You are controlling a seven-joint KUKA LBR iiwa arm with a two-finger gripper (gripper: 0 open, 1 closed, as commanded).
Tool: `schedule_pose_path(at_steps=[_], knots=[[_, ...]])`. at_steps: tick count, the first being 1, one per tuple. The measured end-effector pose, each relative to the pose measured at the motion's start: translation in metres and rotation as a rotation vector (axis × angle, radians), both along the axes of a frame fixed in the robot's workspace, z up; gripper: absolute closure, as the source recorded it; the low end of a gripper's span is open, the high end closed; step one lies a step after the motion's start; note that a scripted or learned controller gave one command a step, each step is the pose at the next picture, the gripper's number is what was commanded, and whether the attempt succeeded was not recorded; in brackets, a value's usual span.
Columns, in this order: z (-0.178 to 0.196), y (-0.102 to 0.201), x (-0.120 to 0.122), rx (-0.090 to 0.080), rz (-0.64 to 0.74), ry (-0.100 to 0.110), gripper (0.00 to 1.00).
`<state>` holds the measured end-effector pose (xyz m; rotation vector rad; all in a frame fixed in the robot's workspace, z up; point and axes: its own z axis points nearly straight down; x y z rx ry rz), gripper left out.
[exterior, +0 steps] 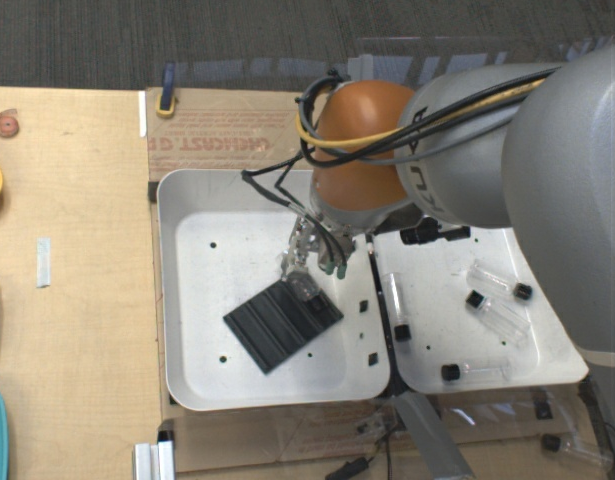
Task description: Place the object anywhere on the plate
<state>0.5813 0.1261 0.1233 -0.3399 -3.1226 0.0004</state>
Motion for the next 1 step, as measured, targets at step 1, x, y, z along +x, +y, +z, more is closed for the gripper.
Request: schedule_pose_path(at_steps=[1], knots=[[0.0682, -0.0368, -0.0206, 0.000, 0.081, -0.002, 1.00]])
